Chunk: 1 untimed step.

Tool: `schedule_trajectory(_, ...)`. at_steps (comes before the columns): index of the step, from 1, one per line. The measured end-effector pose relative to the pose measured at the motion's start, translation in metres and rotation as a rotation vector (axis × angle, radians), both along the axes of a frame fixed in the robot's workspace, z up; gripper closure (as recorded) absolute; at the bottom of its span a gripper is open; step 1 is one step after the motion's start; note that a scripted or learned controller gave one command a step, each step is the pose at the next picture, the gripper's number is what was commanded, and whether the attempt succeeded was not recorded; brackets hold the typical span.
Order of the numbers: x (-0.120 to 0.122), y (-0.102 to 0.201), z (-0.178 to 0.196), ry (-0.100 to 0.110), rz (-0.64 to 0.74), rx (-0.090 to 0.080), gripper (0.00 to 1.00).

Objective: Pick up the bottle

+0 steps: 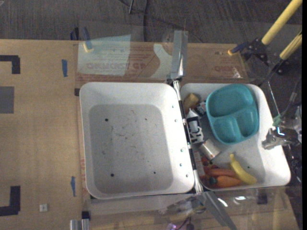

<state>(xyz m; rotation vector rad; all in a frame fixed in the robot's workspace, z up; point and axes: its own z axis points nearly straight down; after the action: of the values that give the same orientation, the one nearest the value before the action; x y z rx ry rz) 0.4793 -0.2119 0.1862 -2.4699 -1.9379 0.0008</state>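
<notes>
A tan cardboard-covered tabletop (38, 143) carries two white bins; dark carpet lies beyond. The left bin (132, 99) sits beside the right bin (273, 162), which holds a teal divided plate (232, 113), a banana (242, 170) and carrots (221, 177). The bottle (194, 127) lies along that bin's left wall. The pincer (276, 137) hovers at the right rim; whether it is released or clenched is unclear.

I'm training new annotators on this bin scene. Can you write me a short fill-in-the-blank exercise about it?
1. The teal divided plate lies in the ____ bin.
2. The banana is coloured ____.
3. The orange carrots lie beside the ____.
4. The bottle rests against the right bin's ____ wall.

Missing words: right; yellow; banana; left
</notes>
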Motion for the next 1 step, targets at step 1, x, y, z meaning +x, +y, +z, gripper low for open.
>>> schedule_trajectory(1, 0.0007, -0.0007, 0.0098, -0.002, -0.002, -0.002, 1.0)
